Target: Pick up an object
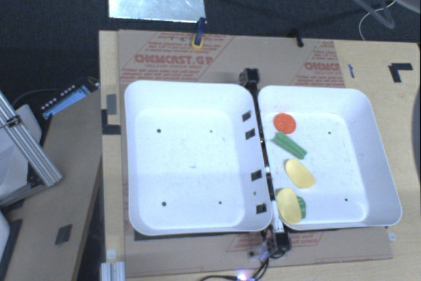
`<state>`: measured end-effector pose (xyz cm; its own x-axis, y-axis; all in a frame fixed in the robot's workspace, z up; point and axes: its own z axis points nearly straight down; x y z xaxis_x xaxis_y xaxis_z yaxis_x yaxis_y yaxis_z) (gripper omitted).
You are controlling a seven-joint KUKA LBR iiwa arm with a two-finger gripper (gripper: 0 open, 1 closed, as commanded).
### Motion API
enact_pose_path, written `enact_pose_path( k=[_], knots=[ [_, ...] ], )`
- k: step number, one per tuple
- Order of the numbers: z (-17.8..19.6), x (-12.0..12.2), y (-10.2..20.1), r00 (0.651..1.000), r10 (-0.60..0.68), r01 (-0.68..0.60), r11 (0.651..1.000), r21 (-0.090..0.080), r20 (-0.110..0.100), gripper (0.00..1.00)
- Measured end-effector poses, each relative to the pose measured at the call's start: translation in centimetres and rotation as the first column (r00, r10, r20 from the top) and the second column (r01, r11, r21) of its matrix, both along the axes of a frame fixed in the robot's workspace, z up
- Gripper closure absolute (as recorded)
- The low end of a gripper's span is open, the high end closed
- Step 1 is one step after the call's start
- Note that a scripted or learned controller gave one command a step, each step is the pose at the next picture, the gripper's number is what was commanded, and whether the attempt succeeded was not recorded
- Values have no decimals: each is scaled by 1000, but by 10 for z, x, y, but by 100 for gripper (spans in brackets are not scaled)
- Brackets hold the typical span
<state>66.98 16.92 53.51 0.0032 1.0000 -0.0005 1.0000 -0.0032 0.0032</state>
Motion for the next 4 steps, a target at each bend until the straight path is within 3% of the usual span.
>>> enact_pose_path(
  k=[1,2,3,4],
  knots=[
    [-194,-23,52,1000,10,-10,1000,-2,-18,100],
    [-16,-64,66,1000,11,-12,1000,9,15,100],
    [2,-13,60,1000,3,-3,1000,1,4,100],
    [12,-15,61,1000,9,-9,1000,2,1,100]
  ],
)
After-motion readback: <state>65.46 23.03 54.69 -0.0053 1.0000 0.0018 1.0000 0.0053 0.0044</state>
